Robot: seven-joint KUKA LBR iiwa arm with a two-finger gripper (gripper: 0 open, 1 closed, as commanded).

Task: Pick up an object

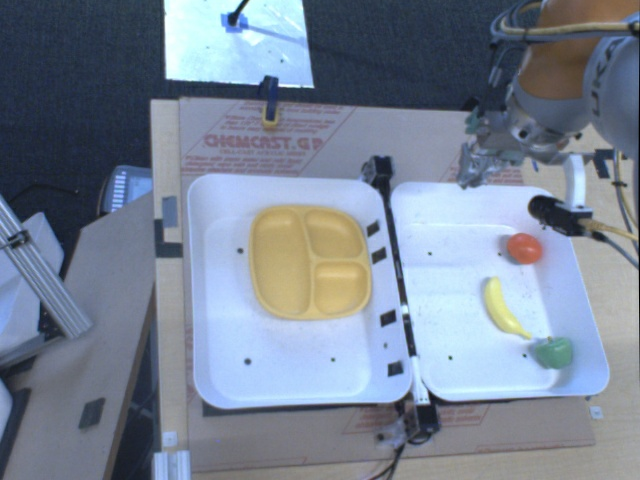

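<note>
In the right bin (450, 368) lie three small items: an orange-red tomato-like ball (524, 249) near the right wall, a yellow banana (504, 309) below it, and a green pepper-like piece (554, 351) in the near right corner. My gripper (472, 173) hangs over the right bin's far edge, well up and left of the ball. Nothing shows between its fingers.
The left bin (215, 368) holds a yellow divided plate (308, 262). A black hinge strip (392, 278) runs between the bins. A shiny sheet (238, 26) lies beyond the bench, and a yellow clamp (270, 108) sits at the board's far edge.
</note>
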